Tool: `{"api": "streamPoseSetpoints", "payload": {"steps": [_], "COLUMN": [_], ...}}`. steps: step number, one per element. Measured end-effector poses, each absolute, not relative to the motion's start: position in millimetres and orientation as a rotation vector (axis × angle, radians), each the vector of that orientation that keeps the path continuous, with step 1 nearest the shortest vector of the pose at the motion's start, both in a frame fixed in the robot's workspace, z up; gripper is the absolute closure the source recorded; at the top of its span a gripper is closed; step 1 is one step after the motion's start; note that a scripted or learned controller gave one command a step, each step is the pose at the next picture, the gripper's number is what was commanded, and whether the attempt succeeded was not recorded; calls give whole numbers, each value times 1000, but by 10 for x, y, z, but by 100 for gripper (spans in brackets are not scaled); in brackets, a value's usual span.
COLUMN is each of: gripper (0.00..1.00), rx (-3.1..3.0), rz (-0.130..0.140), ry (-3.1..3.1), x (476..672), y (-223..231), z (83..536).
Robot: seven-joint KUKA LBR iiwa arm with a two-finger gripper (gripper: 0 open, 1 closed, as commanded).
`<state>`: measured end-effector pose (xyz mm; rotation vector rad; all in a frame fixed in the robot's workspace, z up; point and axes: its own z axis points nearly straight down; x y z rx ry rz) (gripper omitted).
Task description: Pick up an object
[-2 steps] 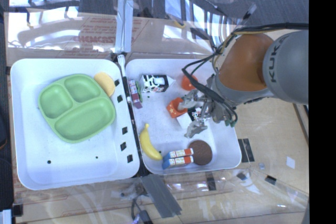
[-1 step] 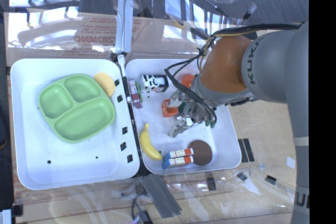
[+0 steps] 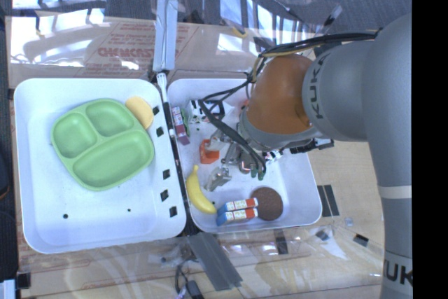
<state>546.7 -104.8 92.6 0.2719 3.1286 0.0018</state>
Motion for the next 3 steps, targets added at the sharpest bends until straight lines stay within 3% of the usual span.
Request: {"api": "streamPoseSetpoints", "payload": {"steps": [1, 2, 3], "gripper": [0, 0, 0], "rx": [458, 476, 844], "rz": [-7, -3, -4], "ry": [3108, 3103, 3027], "x": [5459, 5835, 5777], "y": [-946, -924, -1009], "z": [929, 926, 928]}}
